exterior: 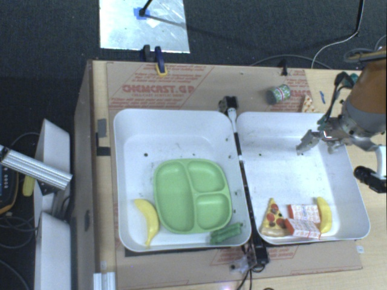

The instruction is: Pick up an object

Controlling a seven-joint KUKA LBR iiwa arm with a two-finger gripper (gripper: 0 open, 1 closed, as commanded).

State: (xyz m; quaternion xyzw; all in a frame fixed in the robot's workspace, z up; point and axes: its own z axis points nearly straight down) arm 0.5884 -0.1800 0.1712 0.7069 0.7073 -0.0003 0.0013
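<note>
Nothing picked up as yet. The gripper (315,139) hangs over the upper part of the right bin (284,168), at its far edge; its fingers stand apart with nothing between them. Candidates lie well below it along the near wall: pizza slice (274,217), carton (303,219), banana (325,214). Descent, grasp and lift all remain.
</note>
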